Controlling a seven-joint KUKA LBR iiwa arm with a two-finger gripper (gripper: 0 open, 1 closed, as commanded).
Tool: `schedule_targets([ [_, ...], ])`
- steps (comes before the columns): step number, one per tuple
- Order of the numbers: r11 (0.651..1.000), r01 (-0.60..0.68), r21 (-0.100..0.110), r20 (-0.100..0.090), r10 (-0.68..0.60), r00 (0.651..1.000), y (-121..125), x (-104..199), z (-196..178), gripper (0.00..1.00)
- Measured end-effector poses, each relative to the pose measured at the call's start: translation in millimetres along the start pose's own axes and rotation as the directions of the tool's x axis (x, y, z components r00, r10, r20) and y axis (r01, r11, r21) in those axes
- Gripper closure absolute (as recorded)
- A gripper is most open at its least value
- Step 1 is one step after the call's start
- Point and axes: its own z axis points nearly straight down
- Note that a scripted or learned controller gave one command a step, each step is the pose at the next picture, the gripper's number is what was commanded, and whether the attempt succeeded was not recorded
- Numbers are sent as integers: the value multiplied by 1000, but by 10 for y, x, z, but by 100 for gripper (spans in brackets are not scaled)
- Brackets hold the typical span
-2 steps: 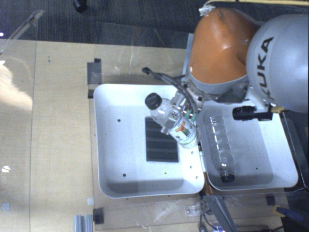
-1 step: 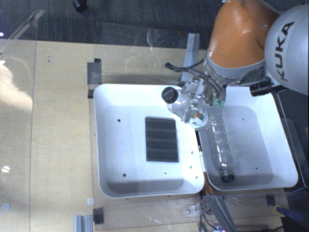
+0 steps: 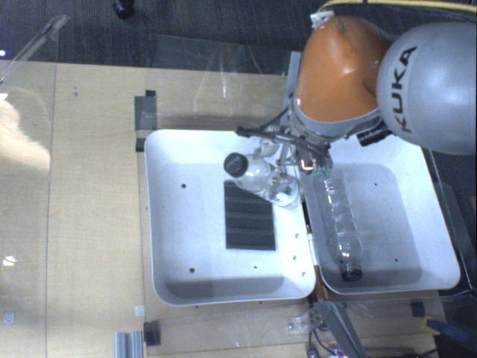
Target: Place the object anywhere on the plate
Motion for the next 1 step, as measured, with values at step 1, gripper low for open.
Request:
schedule_targets([
  [1,967,255,8,-4,-255,967,-225,-207,-467,100],
])
